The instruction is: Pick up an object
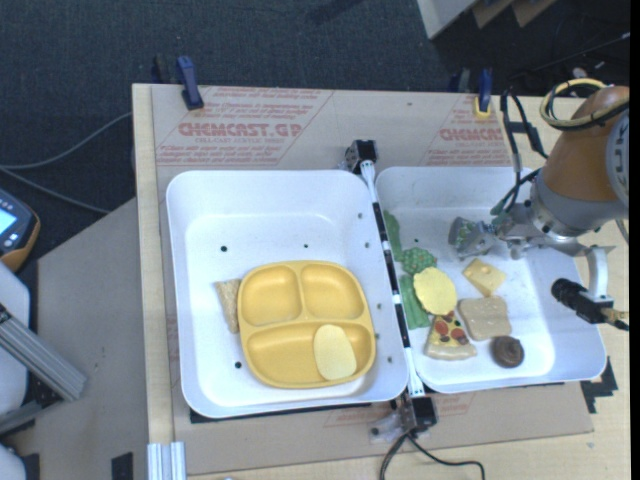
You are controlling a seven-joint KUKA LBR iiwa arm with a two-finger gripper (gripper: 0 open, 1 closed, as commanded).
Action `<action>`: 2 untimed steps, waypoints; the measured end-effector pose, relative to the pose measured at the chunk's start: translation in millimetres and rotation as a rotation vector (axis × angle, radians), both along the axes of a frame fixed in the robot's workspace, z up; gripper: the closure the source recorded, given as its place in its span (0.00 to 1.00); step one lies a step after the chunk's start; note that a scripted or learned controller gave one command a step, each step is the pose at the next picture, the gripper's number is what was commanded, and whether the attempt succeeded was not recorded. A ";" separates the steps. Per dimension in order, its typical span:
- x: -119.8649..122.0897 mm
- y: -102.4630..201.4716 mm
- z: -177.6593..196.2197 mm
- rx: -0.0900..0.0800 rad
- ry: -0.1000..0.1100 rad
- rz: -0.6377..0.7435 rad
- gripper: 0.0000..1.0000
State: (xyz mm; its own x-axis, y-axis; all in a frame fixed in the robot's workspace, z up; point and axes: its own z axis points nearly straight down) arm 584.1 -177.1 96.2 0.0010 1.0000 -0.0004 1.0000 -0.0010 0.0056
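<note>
Grey-and-orange, your arm [585, 173] reaches in from the right over the right-hand shallow white bin [575, 363], its end effector [478, 236] low near the bin's upper middle. You cannot tell whether it is open or closed, and nothing is visibly held, so the pick appears not yet done. Candidate objects lie just below it: a pale yellow cheese wedge [484, 275], a round yellow chip-like piece [435, 291], a toy pizza slice [449, 337] and a brown round cookie [507, 351]. A yellow divided plastic plate [290, 313] sits in the left bin [200, 218].
</note>
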 end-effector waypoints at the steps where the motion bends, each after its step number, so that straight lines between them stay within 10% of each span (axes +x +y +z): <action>1: -50.1 17.7 -12.3 0.000 0.011 -0.001 0.00; 2: -46.9 17.7 -1.3 -0.001 0.003 -0.001 1.00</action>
State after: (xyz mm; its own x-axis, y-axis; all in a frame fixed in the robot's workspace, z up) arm 537.1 -159.4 94.9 0.0016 1.0000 -0.0012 1.0000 -0.0016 0.0023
